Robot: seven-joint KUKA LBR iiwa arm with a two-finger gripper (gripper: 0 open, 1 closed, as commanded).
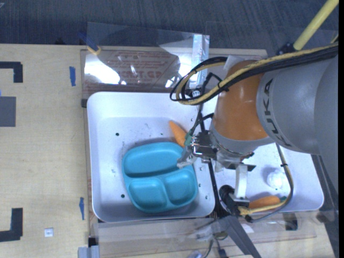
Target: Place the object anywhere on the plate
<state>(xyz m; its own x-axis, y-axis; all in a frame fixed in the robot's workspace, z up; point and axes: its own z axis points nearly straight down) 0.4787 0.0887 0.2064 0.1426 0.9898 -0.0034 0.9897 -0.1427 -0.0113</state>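
- Dark blue-grey floor runs behind the far edge of a pale wooden tabletop, which carries black angle marks and blue tape tabs on its left part.
- A clear plastic sheet lies at the far edge, just behind the bins, and catches glare.
- The left bin is white and shallow, and sits around the middle of the tabletop.
- A blue plate with three compartments lies in the near half of the left bin, close to its near wall.
- An orange carrot lies on the bin floor at the plate's far right corner, beside the plate and not on it; its lower end is hidden by the arm.
- The hand hangs over the left bin's right side, just beside the carrot and above the plate's right edge; whether its fingers are wide or narrow, I cannot tell.
- The arm, grey with an orange band, comes in from the right, trailing black and yellow cables, and covers much of the right bin.
- In the right bin lie a small white object and, near the near wall, a second orange piece.
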